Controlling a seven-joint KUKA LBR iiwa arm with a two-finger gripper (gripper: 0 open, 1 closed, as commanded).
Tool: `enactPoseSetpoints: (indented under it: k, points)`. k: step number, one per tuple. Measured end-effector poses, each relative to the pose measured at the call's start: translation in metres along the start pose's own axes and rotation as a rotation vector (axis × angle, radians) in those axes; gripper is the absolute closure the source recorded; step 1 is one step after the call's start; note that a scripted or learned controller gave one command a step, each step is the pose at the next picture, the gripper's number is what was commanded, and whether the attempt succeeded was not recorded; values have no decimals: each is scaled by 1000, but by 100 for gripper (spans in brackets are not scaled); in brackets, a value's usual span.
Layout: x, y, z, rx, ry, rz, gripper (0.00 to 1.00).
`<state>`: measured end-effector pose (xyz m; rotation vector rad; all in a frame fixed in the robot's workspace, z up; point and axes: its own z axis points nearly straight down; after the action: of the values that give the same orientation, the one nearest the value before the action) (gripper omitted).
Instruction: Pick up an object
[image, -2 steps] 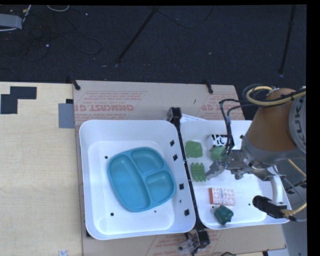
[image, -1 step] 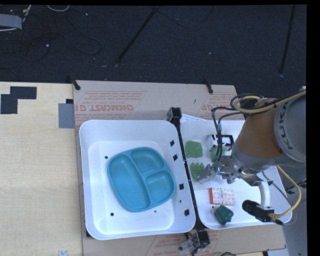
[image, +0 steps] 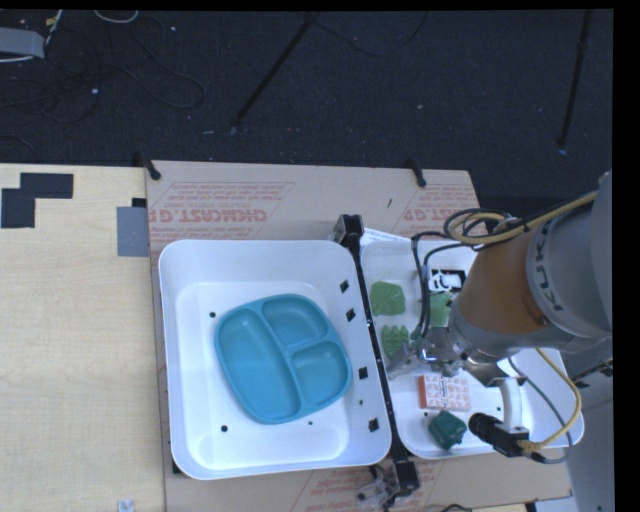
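— So which thing is it going for?
— Hard to say. The right bin (image: 560, 385) holds a light green block (image: 387, 296), a darker green piece (image: 394, 340), a red-and-white card (image: 443, 391) and a teal lump (image: 446, 429).
— And the hand?
— The hand (image: 437, 350) sits low near the darker green piece and the card; I cannot tell how it stands, the wrist covers it.
— Anything lifted?
— Nothing I can see. I'd judge it at the reach-and-descend step; next it must settle over one item and close.
— The left bin (image: 185, 350)?
— Just a blue divided plate (image: 282, 356), well apart on the surface (image: 70, 350).
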<state>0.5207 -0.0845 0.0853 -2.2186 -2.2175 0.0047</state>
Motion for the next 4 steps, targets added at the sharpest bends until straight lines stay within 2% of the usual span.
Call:
enactPoseSetpoints:
  k: [1, 2, 4]
  points:
    - [-3, 0, -12, -1, -1, 9, 100]
    - [-6, -1, -75, -8, -1, 3, 100]
    - [-4, -6, -166, -8, -2, -1, 100]
